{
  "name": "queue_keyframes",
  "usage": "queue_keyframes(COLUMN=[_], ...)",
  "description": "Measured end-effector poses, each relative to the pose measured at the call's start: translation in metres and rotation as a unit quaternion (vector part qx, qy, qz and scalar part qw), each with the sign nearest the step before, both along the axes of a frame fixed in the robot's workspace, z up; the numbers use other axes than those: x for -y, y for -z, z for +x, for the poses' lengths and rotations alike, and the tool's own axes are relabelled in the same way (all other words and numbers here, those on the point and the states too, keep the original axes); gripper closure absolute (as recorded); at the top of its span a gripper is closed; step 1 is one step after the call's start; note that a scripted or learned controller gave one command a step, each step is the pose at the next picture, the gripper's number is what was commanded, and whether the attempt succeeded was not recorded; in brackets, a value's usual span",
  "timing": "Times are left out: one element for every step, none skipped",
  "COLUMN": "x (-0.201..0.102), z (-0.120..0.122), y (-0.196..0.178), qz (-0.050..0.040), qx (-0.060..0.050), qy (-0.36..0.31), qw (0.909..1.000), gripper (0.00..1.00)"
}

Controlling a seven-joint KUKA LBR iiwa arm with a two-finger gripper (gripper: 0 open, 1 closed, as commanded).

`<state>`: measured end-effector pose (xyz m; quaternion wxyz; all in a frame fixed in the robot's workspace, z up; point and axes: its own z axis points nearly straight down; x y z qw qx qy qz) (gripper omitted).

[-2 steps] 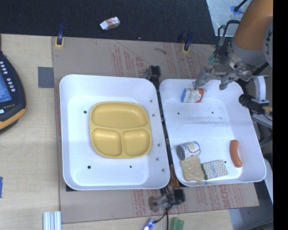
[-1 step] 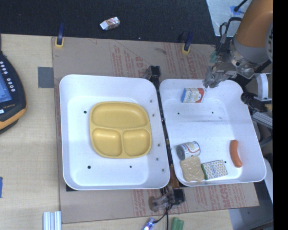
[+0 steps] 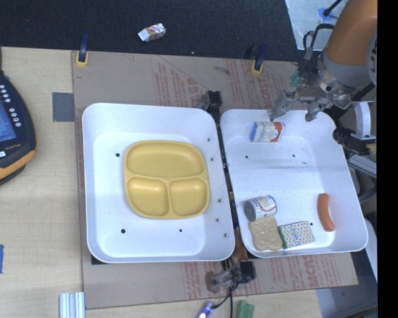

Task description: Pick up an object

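On the desk (image 3: 40, 244), two white bins sit side by side. In the right bin (image 3: 298, 171), the claw (image 3: 293, 108) hovers at the far edge, seemingly spread and empty, just beside a small carton (image 3: 266, 132). It may clip the carton's edge, tipping it away.

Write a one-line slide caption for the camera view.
Gripper open above the small carton in the right bin; yellow divided tray sits in the left bin.
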<state>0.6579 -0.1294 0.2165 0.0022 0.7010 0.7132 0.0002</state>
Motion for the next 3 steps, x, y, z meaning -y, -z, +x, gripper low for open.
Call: queue_keyframes(x=[0.0, 0.0, -0.026], z=[0.001, 0.001, -0.001], y=[-0.011, -0.01, -0.061], qz=[-0.001, -0.0011, 0.0018], qx=[0.003, 0.003, -0.002], qy=[-0.001, -0.002, 0.007], qw=[1.0, 1.0, 1.0], gripper=[1.0, 0.0, 0.0])
